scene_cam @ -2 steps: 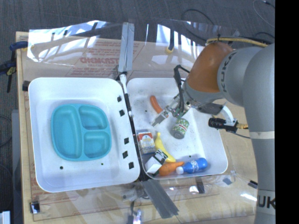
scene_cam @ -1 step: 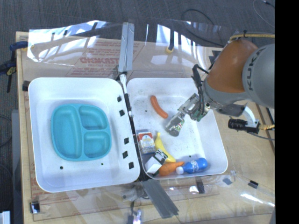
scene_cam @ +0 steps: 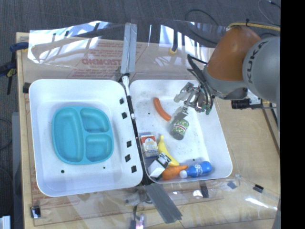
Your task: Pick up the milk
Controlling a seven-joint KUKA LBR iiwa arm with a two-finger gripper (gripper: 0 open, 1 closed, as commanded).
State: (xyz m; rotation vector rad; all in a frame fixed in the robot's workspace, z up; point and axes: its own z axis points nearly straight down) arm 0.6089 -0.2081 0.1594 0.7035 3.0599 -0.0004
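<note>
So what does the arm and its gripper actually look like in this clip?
The arm is grey with a bulbous orange band above the wrist and dark lettering on its shell. Thin dark cables loop beside the wrist. The gripper is small, bare silvery metal.

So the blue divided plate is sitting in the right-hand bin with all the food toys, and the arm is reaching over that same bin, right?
Not quite. The camera view shows the blue divided plate alone in the left bin. The food toys, such as the carrot and the banana, are in the right bin, and the arm's gripper does reach over that right bin.
</note>
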